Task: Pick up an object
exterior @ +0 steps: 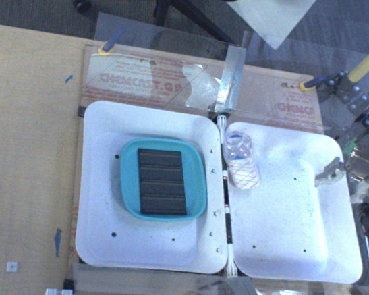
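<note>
Clear cup (241,159) in right bin's left edge, gripper (331,172) well apart

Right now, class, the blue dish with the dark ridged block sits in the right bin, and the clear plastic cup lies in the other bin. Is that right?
Not quite. The camera view shows the blue dish with the dark ridged block in the left bin. The clear plastic cup lies in the other bin, the right bin, against the edge nearest the left bin.

Wooden bench (13,153) with two white bins, left (91,232) and right (332,260), side by side
</note>
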